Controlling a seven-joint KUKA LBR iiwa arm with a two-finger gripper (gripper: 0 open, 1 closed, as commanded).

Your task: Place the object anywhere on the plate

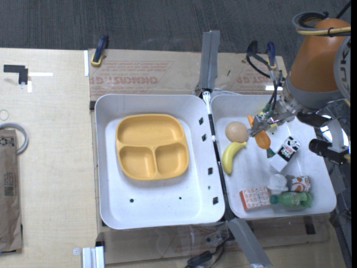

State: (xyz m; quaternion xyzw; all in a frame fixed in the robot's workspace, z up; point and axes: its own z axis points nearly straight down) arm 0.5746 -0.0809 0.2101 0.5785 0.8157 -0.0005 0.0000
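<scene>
A yellow three-compartment plate (150, 146) lies in the left bin (109, 166) with nothing on it. My gripper (261, 125) is low over the right bin (321, 144), just right of a beige egg-shaped object (236, 131) and directly above an orange carrot-like piece (263, 140). A small orange bit (251, 119) shows at the gripper's left side. The gripper's body hides how it meets the orange piece. A yellow banana (232, 155) lies below the egg-shaped object.
The right bin also holds a small black-and-white carton (289, 148), a white cup (277, 181), a green bottle (291, 200) and a red-and-white box (255, 198). A grey divider (210, 66) runs between the bins. Cables (259, 63) loop behind the arm.
</scene>
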